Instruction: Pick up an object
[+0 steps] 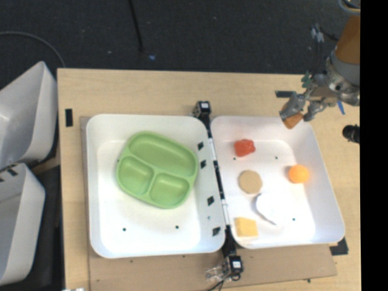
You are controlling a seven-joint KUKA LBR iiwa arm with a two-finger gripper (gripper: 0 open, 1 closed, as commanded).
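Observation:
My gripper (297, 115) hangs over the far right corner of the right bin (324, 162), reaching in from the right. A small orange-brown piece (293, 121) sits between its fingertips, lifted above the bin's rim, and the fingers are shut on it. On the bin floor lie a red lump (244, 148), a tan round disc (250, 181), an orange ball (297, 174), a white curved piece (265, 209) and a yellow block (246, 227).
The left bin (103, 223) holds a green divided plate (157, 170). A black-clipped divider (213, 174) joins the two bins. White containers (24, 120) stand beyond the bench's left edge.

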